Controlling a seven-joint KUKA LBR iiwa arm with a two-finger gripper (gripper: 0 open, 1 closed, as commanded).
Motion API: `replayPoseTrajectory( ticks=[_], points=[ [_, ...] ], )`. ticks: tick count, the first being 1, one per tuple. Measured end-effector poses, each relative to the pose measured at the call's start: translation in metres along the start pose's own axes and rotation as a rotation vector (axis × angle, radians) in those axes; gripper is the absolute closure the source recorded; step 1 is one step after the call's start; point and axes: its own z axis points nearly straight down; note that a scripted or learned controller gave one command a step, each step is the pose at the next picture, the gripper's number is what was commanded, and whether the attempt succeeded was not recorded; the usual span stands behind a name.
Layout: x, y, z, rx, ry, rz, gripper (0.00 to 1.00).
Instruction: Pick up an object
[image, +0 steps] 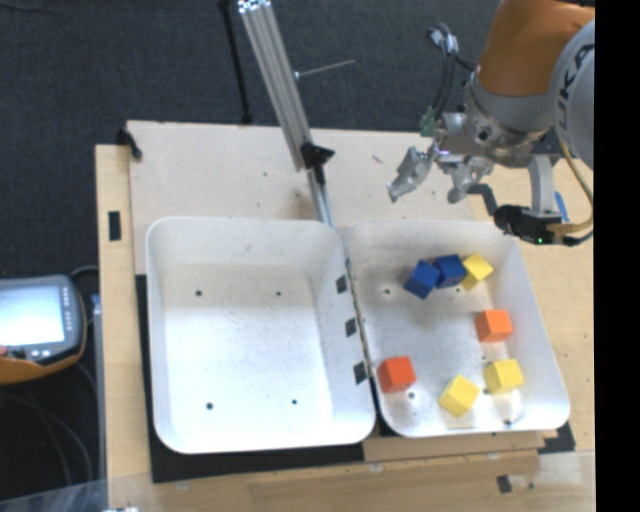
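- Approach step, judging by the gripper (437, 177) hanging above the desk (220, 170) beyond the right bin (535, 300), jaws spread wide, nothing between them
- Needs lowering over one cube, maybe the nearest blue cube (423, 278)
- Seven cubes there: two blue, two orange, three yellow

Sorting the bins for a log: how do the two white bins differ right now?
The right bin holds coloured blocks: two blue, three yellow, two orange. The left bin shows only a bare, speckled floor with a few dark dots. The gripper hangs above the bench beyond the right bin's far rim, away from the left bin. Both are shallow, white and round-cornered, set side by side.
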Motion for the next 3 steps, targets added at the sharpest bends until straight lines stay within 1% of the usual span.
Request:
replayPoseTrajectory(
  ticks=[1, 2, 3],
  points=[
    [-0.071, -0.060, 0.039, 0.015, -0.002, 0.008, 0.00],
    [-0.112, -0.049, 0.161, 0.017, 0.000, 0.002, 0.00],
    [-0.093, -0.034, 0.243, 0.011, 0.000, -0.003, 0.00]
  ],
)
